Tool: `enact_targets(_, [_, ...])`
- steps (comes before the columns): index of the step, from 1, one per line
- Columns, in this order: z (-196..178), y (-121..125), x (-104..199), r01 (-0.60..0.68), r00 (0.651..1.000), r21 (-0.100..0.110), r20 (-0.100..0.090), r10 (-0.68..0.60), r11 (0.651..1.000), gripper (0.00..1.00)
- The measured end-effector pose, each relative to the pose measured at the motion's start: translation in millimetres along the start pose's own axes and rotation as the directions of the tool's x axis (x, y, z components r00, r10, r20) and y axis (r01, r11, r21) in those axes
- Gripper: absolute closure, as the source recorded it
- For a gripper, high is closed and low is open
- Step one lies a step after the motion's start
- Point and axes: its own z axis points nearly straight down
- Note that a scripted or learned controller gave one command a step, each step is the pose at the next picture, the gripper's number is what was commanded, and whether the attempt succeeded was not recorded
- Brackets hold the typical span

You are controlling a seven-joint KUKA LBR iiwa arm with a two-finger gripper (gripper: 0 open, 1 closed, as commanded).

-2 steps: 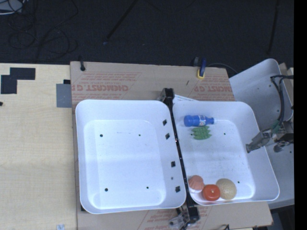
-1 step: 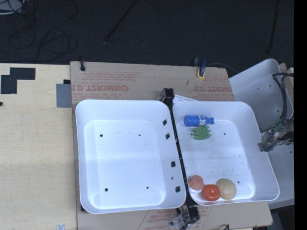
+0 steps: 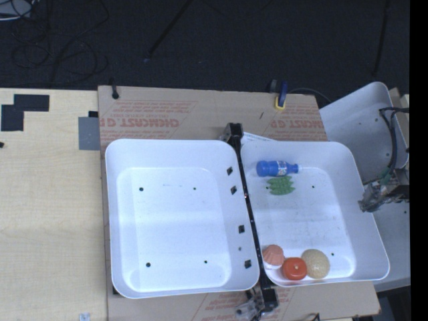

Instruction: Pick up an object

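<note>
The right bin (image 3: 364, 246) holds several small objects. A blue bottle (image 3: 275, 168) lies on its side near the far left of that bin, with a green leafy piece (image 3: 281, 186) just in front of it. At the near edge sit a pink shell-like piece (image 3: 273, 254), a red round piece (image 3: 294, 268) and a beige ball (image 3: 315, 263), close together. My gripper (image 3: 376, 197) is at the right bin's right rim, small and dark, apart from every object. Nothing is seen in it.
The left bin (image 3: 114, 179) stands beside the right one, with a black divider strip (image 3: 242, 199) between them. Both rest on brown cardboard (image 3: 167, 116). The pale arm body (image 3: 364, 116) rises at the far right. A blue and yellow clamp (image 3: 281, 95) sits at the cardboard's back edge.
</note>
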Motion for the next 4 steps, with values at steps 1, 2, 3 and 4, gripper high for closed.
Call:
enact_targets(1, [37, 25, 0, 0.002, 1.0, 0.0, -0.001, -0.002, 1.0, 1.0])
enact_targets(2, [53, 32, 0, 0.002, 1.0, 0.0, -0.001, -0.002, 1.0, 1.0])
enact_targets(3, [82, 49, 0, 0.001, 1.0, 0.0, -0.001, -0.001, 1.0, 1.0])
enact_targets(4, [83, 57, 0, 0.002, 1.0, -0.004, 0.001, -0.002, 1.0, 1.0])
